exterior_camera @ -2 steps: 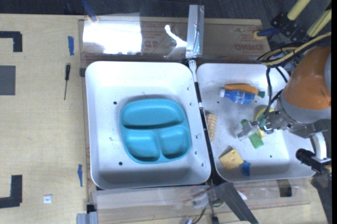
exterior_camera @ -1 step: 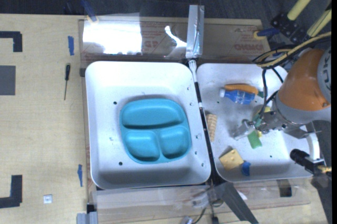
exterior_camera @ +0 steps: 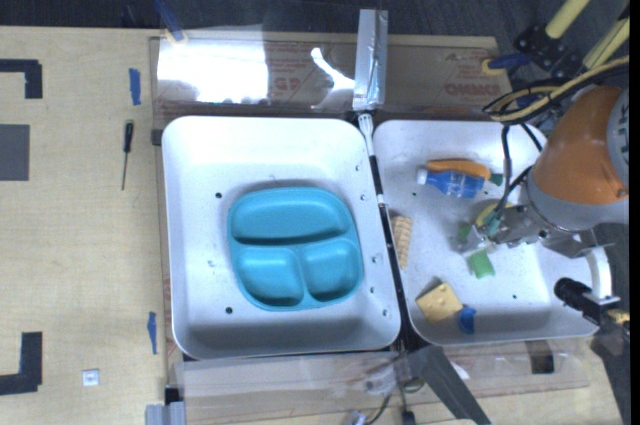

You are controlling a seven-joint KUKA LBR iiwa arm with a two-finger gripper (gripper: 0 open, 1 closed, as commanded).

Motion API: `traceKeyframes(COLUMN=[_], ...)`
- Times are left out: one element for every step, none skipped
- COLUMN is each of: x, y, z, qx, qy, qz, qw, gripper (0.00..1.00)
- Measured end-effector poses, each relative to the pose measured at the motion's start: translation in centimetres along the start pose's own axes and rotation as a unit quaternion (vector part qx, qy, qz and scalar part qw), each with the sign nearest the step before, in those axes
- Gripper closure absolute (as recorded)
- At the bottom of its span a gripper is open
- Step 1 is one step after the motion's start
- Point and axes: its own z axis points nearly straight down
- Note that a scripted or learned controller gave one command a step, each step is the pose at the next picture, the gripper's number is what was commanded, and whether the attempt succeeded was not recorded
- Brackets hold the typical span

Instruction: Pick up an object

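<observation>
My arm reaches in over the right bin (exterior_camera: 520, 318), the orange band above my wrist bright above its right part. My claw (exterior_camera: 492, 228) hangs low over the middle of that bin, among a tangle of cables. How wide it stands I cannot tell, and I cannot tell whether anything is caught in it.

Just below my claw lies a small green block (exterior_camera: 482, 264), close enough that I cannot say whether we touch. Beside the claw sits another greenish scrap (exterior_camera: 465, 235), too small to make out. Up and to the left of my claw rests a blue bottle (exterior_camera: 452, 182) on its side, and an orange piece (exterior_camera: 462, 168) lies along its upper edge, touching it. Further down and left of the claw sits a tan wedge (exterior_camera: 438, 300), with a small blue block (exterior_camera: 467, 318) just beside it. Well to the left of my claw, against the bin wall, lies a ridged tan cone (exterior_camera: 402, 236).

Beyond that wall, in the left bin (exterior_camera: 190, 213), a teal divided tray (exterior_camera: 295, 246) sits flat on the floor, well apart from my claw. Both bins rest on the pale wooden counter (exterior_camera: 70, 263).
</observation>
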Motion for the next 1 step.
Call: traceKeyframes(x=[10.43], y=[6.53], z=[-8.81], qx=[0.001], qy=[0.002], qz=[0.038], qw=[0.9993], gripper=[1.00])
